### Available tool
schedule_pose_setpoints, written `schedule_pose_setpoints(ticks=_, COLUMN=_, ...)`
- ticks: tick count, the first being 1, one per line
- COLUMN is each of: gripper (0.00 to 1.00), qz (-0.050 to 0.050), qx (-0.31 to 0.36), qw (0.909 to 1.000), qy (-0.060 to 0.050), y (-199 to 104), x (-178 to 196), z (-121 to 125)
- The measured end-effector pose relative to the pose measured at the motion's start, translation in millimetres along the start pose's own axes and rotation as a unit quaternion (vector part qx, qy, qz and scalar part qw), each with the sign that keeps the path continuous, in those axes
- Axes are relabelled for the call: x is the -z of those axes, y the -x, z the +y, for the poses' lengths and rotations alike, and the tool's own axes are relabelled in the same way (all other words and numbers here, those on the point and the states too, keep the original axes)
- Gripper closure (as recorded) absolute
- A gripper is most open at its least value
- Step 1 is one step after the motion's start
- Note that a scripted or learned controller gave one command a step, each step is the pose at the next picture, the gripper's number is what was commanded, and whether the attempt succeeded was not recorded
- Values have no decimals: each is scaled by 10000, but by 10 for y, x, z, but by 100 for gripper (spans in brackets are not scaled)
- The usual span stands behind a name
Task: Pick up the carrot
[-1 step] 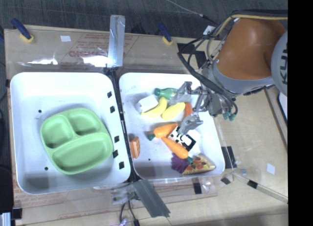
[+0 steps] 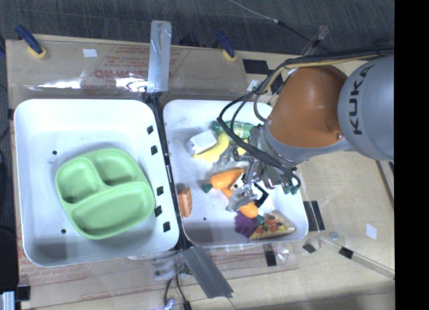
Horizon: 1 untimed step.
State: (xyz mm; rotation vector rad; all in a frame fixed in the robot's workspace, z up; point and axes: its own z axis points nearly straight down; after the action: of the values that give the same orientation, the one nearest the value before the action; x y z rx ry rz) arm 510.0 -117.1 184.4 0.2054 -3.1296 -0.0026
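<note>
My gripper (image 2: 247, 191) hangs low in the right bin (image 2: 175, 117), and whether it is open or closed, I cannot tell. The carrot (image 2: 224, 180) lies just left of it, crowded by a banana (image 2: 216, 149) and, nearer the front, a pizza slice (image 2: 273, 225). In that clutter I could easily nudge the carrot aside or clamp a neighbour instead.

The light wooden surface (image 2: 348, 235) holds two shallow white plastic bins, left (image 2: 30, 168) and right (image 2: 177, 117), touching side by side.
</note>
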Motion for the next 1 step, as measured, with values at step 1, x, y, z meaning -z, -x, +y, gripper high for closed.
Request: schedule_pose_setpoints(ticks=1, gripper=0, qz=-28, qx=-917, qw=9958, qy=-6, y=28, x=-929, z=-356)
